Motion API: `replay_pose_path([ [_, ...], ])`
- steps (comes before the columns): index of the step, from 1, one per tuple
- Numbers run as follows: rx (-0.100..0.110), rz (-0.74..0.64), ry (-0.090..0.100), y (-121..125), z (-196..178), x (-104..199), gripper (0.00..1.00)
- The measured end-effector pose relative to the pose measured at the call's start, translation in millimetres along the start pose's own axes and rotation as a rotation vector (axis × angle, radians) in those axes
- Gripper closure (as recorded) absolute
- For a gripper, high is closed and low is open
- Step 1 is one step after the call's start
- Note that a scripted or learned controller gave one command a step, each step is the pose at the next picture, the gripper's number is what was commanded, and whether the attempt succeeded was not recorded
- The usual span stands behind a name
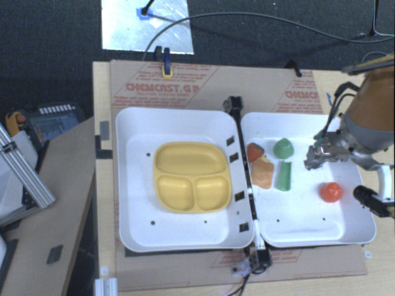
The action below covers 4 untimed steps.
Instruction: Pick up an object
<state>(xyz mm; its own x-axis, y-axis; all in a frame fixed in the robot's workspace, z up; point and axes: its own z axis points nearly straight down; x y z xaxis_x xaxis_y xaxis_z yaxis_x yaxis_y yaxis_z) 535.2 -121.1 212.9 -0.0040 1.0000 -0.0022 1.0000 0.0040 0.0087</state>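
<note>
Hovering over the right bin (pixel 355 230), the pincer (pixel 313 157), its state unclear, has the green stick (pixel 284 176) just left and the red ball (pixel 331 192) below-right.

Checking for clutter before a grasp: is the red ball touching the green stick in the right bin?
Apart. The camera view shows bare white bin floor between the red ball and the green stick.

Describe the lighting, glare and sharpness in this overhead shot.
Camera view: light is even and soft, with faint shadows under the yellow tray; the white bins look bright but keep their edges; the foil sheet at top shows glare; the orange ball is sharp, while the tool looks slightly blurred.
</note>
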Motion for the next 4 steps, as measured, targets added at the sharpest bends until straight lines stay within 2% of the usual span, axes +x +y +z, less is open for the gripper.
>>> replay_pose_path([
  [1,0.006,0.0,0.002,1,0,0,1.0],
  [2,0.006,-0.007,0.005,3,-8,62,1.0],
  [4,0.006,-0.005,0.004,8,-2,161,1.0],
])
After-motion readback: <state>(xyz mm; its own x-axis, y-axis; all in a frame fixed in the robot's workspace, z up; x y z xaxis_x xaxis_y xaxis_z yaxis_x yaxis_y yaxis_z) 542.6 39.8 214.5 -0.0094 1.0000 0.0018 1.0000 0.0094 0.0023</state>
